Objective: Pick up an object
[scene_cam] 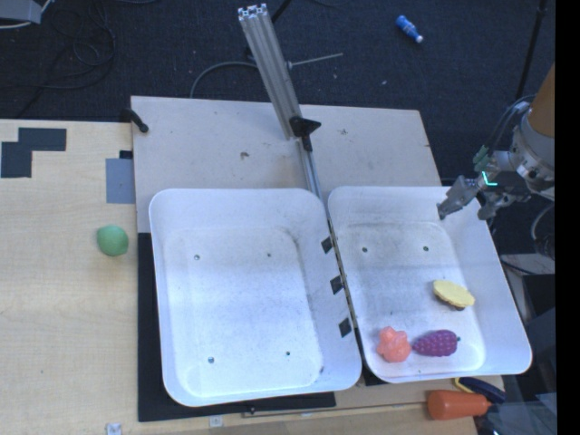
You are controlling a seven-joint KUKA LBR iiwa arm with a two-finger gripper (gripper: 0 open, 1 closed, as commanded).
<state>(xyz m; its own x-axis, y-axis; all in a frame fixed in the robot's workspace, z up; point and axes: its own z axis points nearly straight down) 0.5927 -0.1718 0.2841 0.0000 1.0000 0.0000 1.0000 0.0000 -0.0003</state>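
Fingers (pixel 450 208) of the gripper (pixel 467 205) hang spread with nothing between them, over the right bin's (pixel 507 352) upper right corner.
Near that bin's front wall lie a yellow piece (pixel 452 294), a purple grape bunch (pixel 436 343) and a pink lump (pixel 393 344). Both speckled white bins sit on a pale board; a green ball (pixel 112 240) rests on the wooden bench to the left, and cables trail over dark carpet behind.
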